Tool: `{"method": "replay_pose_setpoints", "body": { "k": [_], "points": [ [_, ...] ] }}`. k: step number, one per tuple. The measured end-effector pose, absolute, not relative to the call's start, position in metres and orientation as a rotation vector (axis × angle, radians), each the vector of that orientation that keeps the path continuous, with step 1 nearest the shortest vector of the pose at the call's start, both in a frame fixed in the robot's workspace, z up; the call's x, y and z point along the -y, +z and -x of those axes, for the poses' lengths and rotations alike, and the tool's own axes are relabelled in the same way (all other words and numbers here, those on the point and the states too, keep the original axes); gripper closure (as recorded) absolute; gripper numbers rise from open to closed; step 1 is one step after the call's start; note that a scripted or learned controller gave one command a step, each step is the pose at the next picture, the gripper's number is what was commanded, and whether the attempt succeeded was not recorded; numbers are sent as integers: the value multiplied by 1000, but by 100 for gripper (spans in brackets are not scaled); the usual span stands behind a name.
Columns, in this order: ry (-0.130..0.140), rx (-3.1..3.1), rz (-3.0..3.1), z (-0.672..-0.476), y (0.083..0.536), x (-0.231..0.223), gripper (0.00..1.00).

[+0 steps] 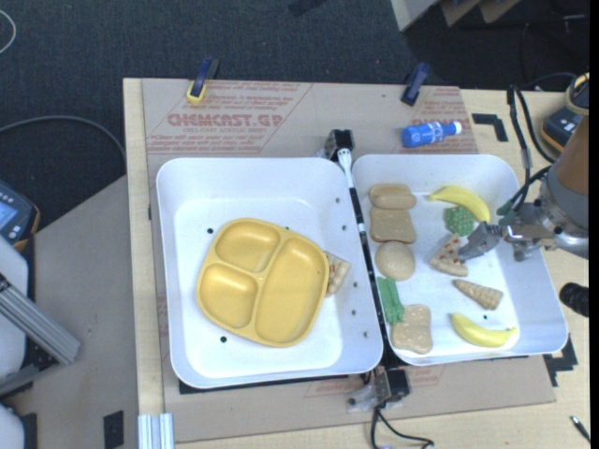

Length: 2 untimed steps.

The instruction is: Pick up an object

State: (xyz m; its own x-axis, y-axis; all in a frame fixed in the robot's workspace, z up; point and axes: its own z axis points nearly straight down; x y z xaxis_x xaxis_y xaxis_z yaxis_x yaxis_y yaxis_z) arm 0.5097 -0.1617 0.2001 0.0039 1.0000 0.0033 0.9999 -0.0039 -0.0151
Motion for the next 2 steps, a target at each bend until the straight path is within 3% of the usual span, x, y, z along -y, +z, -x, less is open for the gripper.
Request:
{"method": "replay_pose_setpoints", "body": {
  "k": [1,2],
  "points": [
    [0,2221,2221,-513,208,161,0],
    [4,2216,2218,-517,161,168,0]
  ]
}}
